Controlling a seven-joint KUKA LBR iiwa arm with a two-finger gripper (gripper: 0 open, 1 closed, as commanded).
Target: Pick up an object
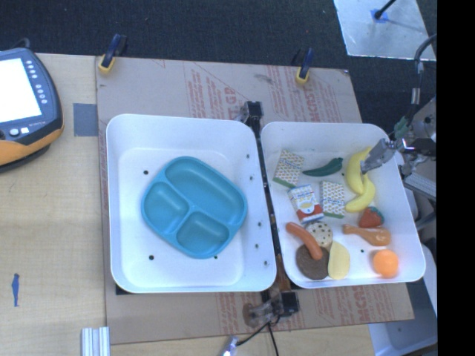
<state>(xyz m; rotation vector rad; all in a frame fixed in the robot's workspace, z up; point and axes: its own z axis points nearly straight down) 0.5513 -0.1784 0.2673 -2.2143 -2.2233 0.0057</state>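
We take the banana (361,180) as our landmark; it lies curved in the upper right part of the right bin (415,228). The gripper (376,156) sits at the banana's upper end, just above its tip, and we cannot tell how it is set or whether it touches the fruit. Left of the banana we note a green pepper (323,167), and further left a patterned packet (288,168). Below-left of the banana are a small carton (305,202) and a second packet (333,198). Directly below the banana we see a strawberry (370,217), then a drumstick (367,234), then an orange (385,263). Well to the banana's left, the left bin (119,199) holds a blue divided plate (194,206).
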